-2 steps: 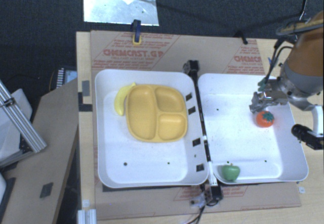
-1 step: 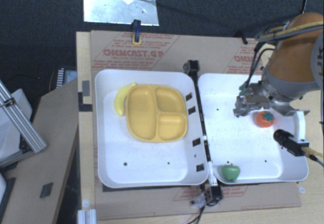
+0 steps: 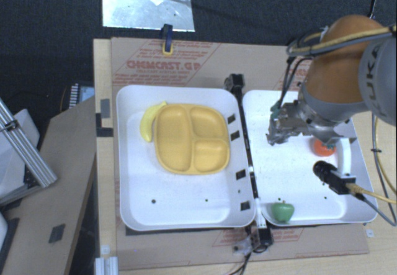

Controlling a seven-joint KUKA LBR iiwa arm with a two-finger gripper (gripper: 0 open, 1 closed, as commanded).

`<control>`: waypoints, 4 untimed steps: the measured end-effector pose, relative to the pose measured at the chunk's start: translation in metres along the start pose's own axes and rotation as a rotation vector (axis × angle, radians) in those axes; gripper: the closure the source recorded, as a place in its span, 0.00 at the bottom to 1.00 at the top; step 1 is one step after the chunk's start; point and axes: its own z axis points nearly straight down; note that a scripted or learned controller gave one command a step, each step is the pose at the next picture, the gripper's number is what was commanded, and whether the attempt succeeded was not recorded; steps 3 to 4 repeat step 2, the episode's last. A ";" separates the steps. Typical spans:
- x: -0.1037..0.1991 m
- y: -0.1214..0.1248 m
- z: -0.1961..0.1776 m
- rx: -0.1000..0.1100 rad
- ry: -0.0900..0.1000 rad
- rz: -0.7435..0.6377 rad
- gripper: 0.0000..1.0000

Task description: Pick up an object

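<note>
Green apple [image 3: 283, 211], stem upward

yellow divided plate [image 3: 189, 138]: flat, left bin centre | banana [image 3: 147, 121]: touching plate's left edge | green apple-like object [image 3: 283, 211]: right bin front-left corner | orange object [image 3: 324, 147]: right bin, partly hidden under arm

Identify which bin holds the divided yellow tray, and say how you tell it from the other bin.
The left bin holds the yellow tray, with a banana beside it. The right bin, under the arm, holds a green fruit instead.
</note>
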 end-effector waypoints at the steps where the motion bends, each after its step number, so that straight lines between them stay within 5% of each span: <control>1: 0.052 -0.004 -0.002 -0.001 0.000 -0.001 1.00; 2: 0.108 -0.005 0.017 0.003 0.000 0.000 1.00; 4: 0.108 -0.005 0.017 0.003 0.000 0.000 1.00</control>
